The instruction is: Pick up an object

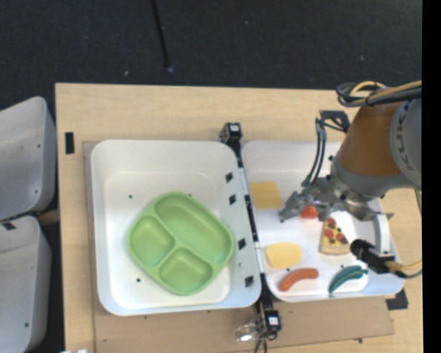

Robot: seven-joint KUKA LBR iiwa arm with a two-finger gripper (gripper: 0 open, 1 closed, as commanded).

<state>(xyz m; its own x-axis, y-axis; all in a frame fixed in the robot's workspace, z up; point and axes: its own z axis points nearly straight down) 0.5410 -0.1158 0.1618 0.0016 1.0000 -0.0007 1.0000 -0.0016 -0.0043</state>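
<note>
Table (169, 112) was pale wood, set on dark carpeted floor (95, 28); a thin dark cable (159, 24) ran across the floor above it. Two grey-white chair seats (15, 160) stood off the table's left edge.

Two shallow white bins sat side by side, touching along a clipped centre seam. Left bin (117, 168) held a green divided plate (180, 243), lying flat, slightly toward the near right corner.

Right bin (279, 157) held toy food: a tan square slice (265, 194) near the seam, a yellow half-round piece (283, 255) below it, a red sausage (299, 278) near the front rim, a pizza slice (334, 237) and a teal-green piece (348, 276) at the front right, and a small red-orange object (309, 212) in the middle.

Arm (378, 142) entered from the right, orange band above the wrist, reaching down over the right bin. Jaws (303, 206) sat at the small red-orange object, just beside or touching it; cannot tell whether they were spread or pressed together, nor whether the object lay between them.
</note>
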